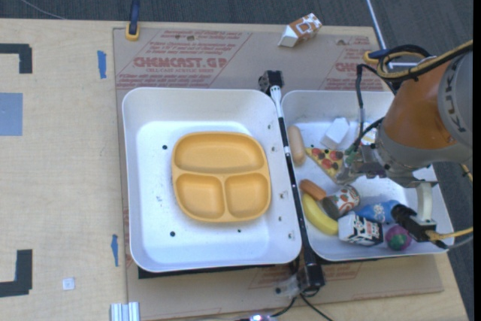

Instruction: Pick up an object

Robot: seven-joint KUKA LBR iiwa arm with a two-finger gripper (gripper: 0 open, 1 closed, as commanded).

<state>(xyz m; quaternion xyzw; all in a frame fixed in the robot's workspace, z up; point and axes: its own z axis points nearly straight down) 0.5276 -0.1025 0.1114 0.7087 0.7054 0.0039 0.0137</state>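
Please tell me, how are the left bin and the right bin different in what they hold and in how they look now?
The left bin holds one item, a yellow divided tray, while the right bin holds many small items, among them a banana and a hot dog. Much of the left bin's white floor is visible; the right bin's floor is mostly covered. The arm's gripper is over the right bin, not the left. Both are shallow and white, standing side by side.

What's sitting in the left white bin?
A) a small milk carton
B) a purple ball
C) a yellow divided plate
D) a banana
C: the yellow divided plate lies in the middle of the left bin, while the banana is over in the right bin.
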